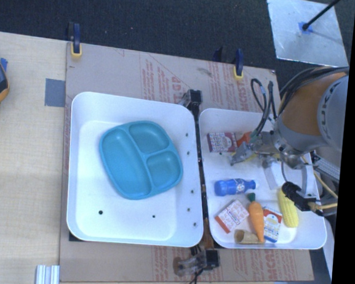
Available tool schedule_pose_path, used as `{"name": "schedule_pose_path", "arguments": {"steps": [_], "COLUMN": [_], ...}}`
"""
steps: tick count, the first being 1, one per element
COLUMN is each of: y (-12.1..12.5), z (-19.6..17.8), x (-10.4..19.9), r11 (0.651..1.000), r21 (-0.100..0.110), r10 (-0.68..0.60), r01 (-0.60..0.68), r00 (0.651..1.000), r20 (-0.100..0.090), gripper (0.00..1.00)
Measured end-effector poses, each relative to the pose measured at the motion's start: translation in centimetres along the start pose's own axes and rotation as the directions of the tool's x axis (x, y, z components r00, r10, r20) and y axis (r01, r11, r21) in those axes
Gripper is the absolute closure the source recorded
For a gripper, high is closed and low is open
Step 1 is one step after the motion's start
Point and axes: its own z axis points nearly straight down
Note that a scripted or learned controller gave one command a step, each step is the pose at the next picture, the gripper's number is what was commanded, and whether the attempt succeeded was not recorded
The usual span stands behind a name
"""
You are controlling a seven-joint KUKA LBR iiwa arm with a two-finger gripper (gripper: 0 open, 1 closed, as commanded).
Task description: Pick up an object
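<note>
We see the arm (310, 113) reaching in from the right edge of the frame, its orange band uppermost, bent down over the far end of the right bin (207, 227). Its gripper (246, 152) sits low beside a small packet (221, 141); we cannot tell its state. Below it in the same bin lie a blue bottle (234, 186), a carrot (256, 219), a corn cob (288, 208) and a red-and-white carton (232, 215). The left bin (77, 160) holds a blue divided plate (141, 159).

The hand (246, 152) hangs low over the right bin (209, 172), just beside a small packet (221, 141), with a blue bottle (234, 186), carrot (256, 218) and corn cob (288, 208) lying nearby below it.
</note>
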Motion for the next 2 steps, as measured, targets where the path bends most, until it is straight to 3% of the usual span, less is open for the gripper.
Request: {"name": "schedule_pose_path", "arguments": {"steps": [1, 2], "y": [-12.3, -6.0], "z": [1.1, 1.0], "x": [-2.2, -0.8], "r11": [1.000, 1.000], "r21": [-0.002, -0.004], "r10": [0.002, 0.000], "r01": [-0.002, 0.000], "r00": [1.000, 1.000], "r20": [0.001, 0.001], "gripper": [0.00, 0.00]}}
